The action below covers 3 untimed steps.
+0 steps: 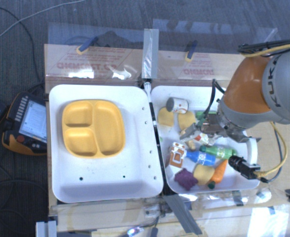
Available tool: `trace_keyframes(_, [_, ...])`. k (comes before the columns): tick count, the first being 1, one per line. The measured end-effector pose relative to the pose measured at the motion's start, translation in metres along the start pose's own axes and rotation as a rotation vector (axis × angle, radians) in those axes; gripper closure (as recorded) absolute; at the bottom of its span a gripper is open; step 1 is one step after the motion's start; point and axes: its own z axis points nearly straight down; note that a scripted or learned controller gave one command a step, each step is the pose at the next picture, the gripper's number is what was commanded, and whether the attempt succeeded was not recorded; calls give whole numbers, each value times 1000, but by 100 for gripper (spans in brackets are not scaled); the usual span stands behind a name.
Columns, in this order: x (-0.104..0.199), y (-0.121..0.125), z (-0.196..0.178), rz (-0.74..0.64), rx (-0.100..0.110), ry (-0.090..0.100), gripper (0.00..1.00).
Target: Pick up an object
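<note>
The right bin (159, 132) holds several small objects. Among them are a grey and white cup (177, 104), two yellow pieces (166, 117) (186, 120), an orange and white box (177, 155), a blue bottle (200, 157), a green bottle (221, 152), an orange carrot (218, 171), a yellow lump (202, 173) and a purple toy (186, 178). My gripper (200, 134) hangs low over the middle of this bin, just above the blue and green bottles and right of the yellow pieces. The wrist hides what lies directly under it.
The left bin (135, 172) carries a yellow divided plate (93, 128). A handheld control pendant (28, 125) lies on the floor to the left. Cables run from the arm past the right bin's right wall (253, 157). A metal post (150, 53) stands behind the bins.
</note>
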Motion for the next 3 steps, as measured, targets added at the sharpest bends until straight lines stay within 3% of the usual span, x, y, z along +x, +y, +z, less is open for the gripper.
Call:
trace_keyframes(1, [-24,-34,0,34,0,0,0])
trace_keyframes(2, [-36,13,75,57,-5,-1,0])
trace_keyframes(3, [-14,-14,20,147,0,0,0])
